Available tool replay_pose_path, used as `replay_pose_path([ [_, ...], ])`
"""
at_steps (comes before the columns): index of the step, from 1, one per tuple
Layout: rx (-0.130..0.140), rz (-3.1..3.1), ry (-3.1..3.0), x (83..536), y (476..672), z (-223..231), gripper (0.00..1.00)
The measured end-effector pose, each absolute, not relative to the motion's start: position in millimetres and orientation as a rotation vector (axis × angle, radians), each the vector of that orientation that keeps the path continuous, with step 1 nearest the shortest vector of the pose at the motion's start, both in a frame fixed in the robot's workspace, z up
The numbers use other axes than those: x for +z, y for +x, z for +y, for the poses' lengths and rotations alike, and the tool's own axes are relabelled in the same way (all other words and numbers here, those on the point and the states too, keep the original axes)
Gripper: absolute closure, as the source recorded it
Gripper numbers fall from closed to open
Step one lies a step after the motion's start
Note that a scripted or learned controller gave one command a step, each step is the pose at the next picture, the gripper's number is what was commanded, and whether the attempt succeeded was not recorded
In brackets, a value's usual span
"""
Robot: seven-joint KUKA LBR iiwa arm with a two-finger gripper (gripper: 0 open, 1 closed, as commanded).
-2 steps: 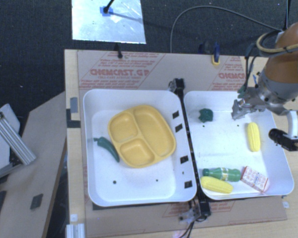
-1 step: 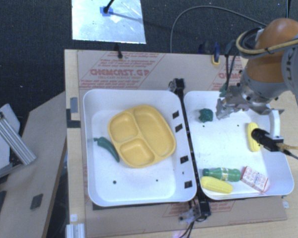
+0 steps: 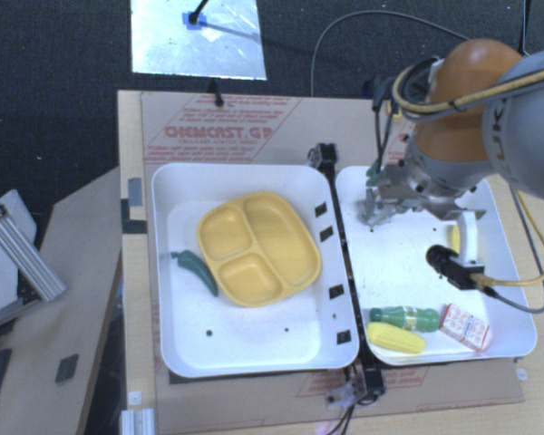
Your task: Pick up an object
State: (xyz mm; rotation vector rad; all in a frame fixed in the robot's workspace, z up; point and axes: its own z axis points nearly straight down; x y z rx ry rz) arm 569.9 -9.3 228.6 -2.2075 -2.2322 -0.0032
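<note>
My gripper (image 3: 377, 210) hangs over the back left part of the right bin (image 3: 517, 333), above bare white floor, with nothing seen in it. Along that bin's front edge lie a green bottle (image 3: 406, 318), a yellow corn cob (image 3: 396, 338) and a red and white packet (image 3: 464, 326). A yellow and white item (image 3: 463, 236) lies near the bin's right side, partly behind the arm. The left bin (image 3: 254, 343) holds a yellow divided plate (image 3: 257, 247) and a green pepper (image 3: 198, 270) just left of it.
The grey arm with its orange band (image 3: 467, 71) fills the upper right, over the right bin's back. A black fitting with a cable (image 3: 451, 267) sticks out over the bin's middle right. A black divider (image 3: 337, 252) runs between the bins.
</note>
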Motion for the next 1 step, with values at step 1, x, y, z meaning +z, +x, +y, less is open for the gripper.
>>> replay_pose_path([
  [1, -0.004, -2.232, -2.209, 236.0, 562.6, 38.7, 1.0],
])
